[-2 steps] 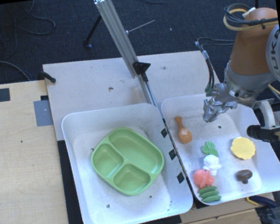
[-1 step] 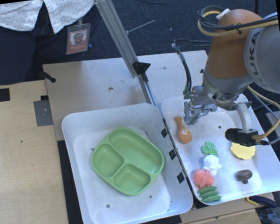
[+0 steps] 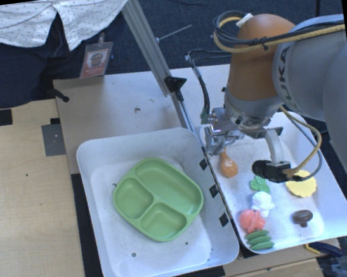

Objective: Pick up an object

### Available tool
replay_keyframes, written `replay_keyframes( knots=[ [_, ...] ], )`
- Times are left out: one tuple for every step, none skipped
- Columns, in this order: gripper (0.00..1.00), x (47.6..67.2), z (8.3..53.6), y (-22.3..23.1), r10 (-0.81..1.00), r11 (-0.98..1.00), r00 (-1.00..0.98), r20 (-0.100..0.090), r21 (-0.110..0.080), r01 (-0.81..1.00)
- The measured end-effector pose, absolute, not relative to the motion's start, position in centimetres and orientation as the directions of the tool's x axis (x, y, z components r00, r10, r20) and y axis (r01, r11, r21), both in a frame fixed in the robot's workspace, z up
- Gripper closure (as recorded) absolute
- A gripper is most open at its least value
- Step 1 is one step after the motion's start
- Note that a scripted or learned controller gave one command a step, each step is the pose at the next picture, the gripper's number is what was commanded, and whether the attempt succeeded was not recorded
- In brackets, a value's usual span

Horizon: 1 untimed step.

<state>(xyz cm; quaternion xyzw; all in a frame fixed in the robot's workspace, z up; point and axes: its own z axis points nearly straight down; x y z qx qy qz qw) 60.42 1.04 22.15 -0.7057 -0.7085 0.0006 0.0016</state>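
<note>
The jaws (image 3: 220,142) hang just above an orange drumstick-shaped toy (image 3: 228,165) in the right bin (image 3: 339,220), its long axis pointing up toward them; their spread cannot be told.

The arm (image 3: 293,79) runs off the right edge, and its wrist covers the far part of the right bin (image 3: 339,223). The gripper (image 3: 220,139) sits in the wrist's shadow, too dark to read. A yellow piece (image 3: 302,187) is partly covered by a black part. The badge (image 3: 96,59) at the far side is too small to read.
</note>
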Motion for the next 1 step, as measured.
replay_keyframes(
  knots=[
    [1.0,61.92,23.08,6.6,1.0,0.004,-0.004,0.0,0.0,1.0]
  ],
)
